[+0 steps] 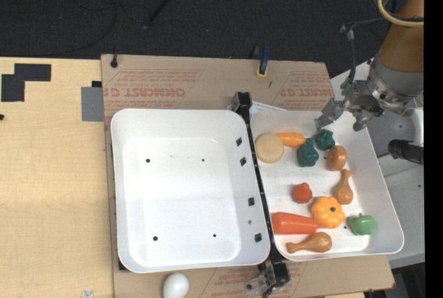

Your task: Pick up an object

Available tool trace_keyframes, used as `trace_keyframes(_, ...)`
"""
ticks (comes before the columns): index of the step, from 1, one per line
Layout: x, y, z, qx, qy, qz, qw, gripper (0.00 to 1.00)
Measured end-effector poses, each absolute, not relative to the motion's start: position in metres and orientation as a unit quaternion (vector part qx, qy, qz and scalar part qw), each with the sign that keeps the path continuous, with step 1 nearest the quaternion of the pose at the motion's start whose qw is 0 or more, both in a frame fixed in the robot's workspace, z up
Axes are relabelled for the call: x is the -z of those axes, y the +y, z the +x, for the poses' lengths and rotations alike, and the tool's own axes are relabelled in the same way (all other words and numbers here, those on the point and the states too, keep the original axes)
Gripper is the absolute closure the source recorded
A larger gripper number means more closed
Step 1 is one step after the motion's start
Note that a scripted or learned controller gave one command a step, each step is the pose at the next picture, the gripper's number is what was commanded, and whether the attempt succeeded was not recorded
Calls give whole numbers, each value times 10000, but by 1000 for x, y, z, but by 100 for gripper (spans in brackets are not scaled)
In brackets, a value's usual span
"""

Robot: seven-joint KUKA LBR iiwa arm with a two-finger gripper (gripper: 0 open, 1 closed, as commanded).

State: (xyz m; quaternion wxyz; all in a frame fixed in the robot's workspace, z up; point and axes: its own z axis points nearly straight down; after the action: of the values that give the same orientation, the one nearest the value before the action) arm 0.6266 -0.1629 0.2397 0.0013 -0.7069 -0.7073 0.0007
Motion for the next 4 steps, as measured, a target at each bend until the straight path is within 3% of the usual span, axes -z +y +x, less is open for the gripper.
trace_keyframes(1,-96,-186,641,-38,-7070,-7072,53,0)
trace_keyframes(2,-89,-134,624,-6,-7081,-7061,-10,0)
trace_keyframes(3,-87,-136,575,-21,-7068,-7074,33,0)
trace_keyframes(4,-88,-131,630,3,-7079,-7063,-4,0)
